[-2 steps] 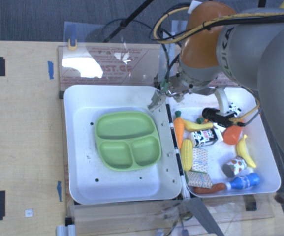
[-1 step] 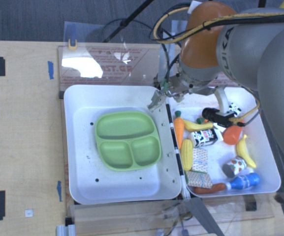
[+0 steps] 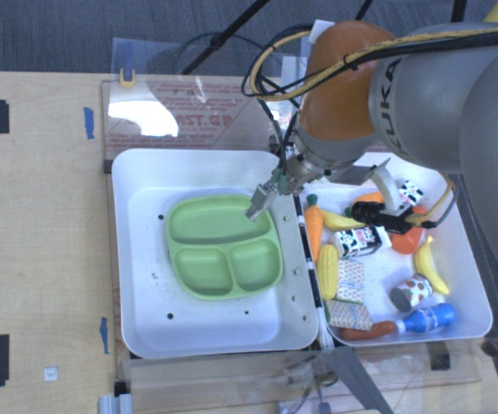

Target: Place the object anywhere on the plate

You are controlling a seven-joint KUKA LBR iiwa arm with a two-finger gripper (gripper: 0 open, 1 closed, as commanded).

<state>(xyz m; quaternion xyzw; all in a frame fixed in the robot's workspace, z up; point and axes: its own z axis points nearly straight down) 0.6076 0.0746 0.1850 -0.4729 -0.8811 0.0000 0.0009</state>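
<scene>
Hovering over the green plate's (image 3: 223, 247) upper right rim, the hand (image 3: 261, 201) is showing no object, and its opening is impossible to tell. Any release here is likely delivering nothing.

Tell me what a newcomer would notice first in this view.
The big grey arm with its orange band comes in from the right, its gripper hanging over the upper right edge of the green divided plate in the left bin. Next comes the right bin, crowded with toy food: a carrot, a corn cob, a banana and a blue bottle.
</scene>
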